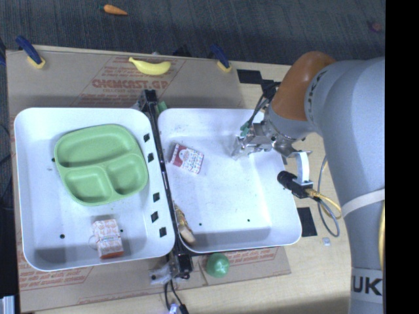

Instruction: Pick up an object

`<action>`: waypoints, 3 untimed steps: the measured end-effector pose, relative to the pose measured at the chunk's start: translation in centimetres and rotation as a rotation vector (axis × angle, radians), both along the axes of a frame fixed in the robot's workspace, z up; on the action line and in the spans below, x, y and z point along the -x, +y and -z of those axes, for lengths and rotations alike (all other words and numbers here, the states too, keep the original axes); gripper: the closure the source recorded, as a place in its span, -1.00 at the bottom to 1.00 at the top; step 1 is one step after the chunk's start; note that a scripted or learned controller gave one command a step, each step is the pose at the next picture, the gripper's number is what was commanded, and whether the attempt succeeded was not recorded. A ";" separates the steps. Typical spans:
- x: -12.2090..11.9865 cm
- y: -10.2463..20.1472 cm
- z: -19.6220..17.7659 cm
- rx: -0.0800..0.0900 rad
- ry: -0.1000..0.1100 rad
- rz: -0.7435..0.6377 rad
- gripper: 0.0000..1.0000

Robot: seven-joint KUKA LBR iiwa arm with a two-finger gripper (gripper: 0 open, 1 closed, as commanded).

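Green tray [98, 162] matt plastic; white bins [222, 231] smooth plastic; bench [105, 84] printed cardboard.

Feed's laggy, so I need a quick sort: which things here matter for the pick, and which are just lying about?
In play: pincer; red-and-white packet, right bin.

Lying about: green divided tray, small carton, banana, green ball, orange bit on floor.

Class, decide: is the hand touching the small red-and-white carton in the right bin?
Apart. The camera view shows bare white bin floor between the hand and the carton.
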State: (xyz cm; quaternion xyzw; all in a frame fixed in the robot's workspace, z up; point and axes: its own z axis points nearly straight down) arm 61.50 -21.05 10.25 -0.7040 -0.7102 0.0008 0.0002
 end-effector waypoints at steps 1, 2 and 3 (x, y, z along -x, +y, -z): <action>5.5 0.0 -13.8 0.001 -0.003 0.006 1.00; -2.5 0.0 -14.2 -0.002 -0.001 0.004 1.00; -2.5 0.0 -14.2 -0.001 -0.001 0.003 -1.00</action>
